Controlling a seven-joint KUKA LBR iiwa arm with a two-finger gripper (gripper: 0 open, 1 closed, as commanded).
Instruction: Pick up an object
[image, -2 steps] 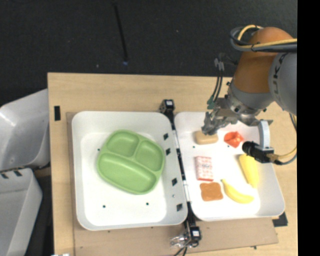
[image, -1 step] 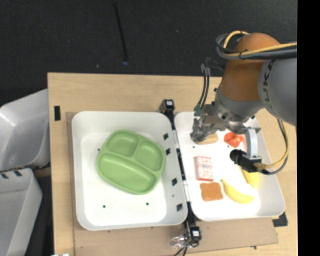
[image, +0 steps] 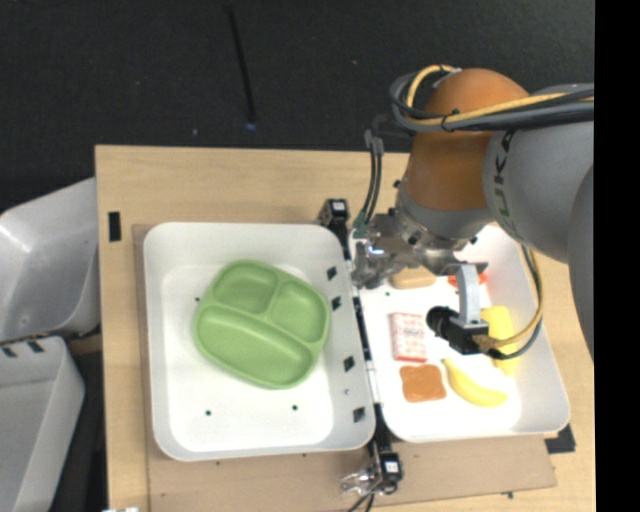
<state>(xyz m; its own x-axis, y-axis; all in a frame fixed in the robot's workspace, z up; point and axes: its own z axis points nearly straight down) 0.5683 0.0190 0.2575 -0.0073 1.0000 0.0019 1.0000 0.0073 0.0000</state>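
My gripper (image: 378, 256) hangs low over the far left corner of the right bin (image: 540, 405), close to the wall between the bins. A tan flat piece (image: 412, 281) lies just to its right, partly under the wrist. Nearer the front lie a pink-and-white packet (image: 408, 336), a brown toast slice (image: 423, 382) and a banana (image: 476, 386). A yellow block (image: 498, 323) and a red-and-white item (image: 477, 291) sit toward the right side, partly covered by the arm. I see nothing between the gripper's tips.
The left bin (image: 170, 400) holds a green divided plate (image: 262, 322) lying flat in its middle. The grey arm with its orange band (image: 460, 140) covers the far part of the right bin. The wooden bench edge (image: 120, 190) runs around both bins.
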